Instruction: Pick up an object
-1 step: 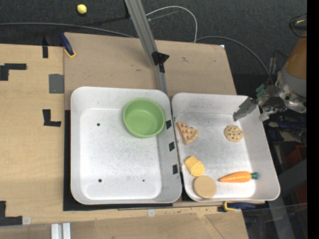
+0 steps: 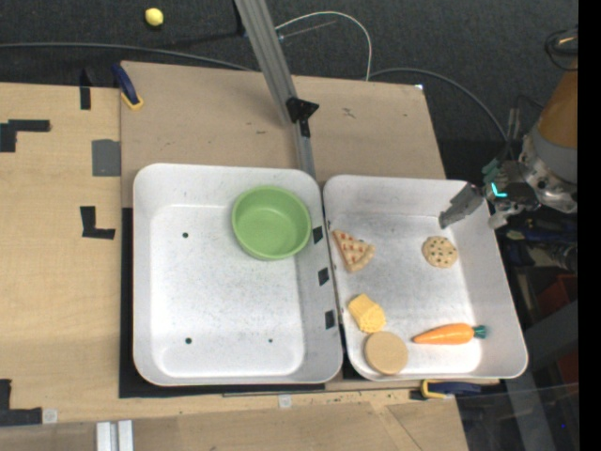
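A green bowl (image 2: 271,222) is sitting by the left bin's (image 2: 160,280) back right corner. In the right bin (image 2: 502,327) a waffle (image 2: 352,250), a yellow piece (image 2: 367,313), a round biscuit (image 2: 386,352), a cookie (image 2: 439,251) and a carrot (image 2: 449,334) are lying apart. The gripper (image 2: 467,205) is hovering over the right edge, carrying nothing, its opening impossible to judge. Descending here, it is risking the bin wall or bare floor beside the cookie.

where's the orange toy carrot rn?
Orange toy carrot lies in the right white bin, near its front right corner, just right of the round tan disc.
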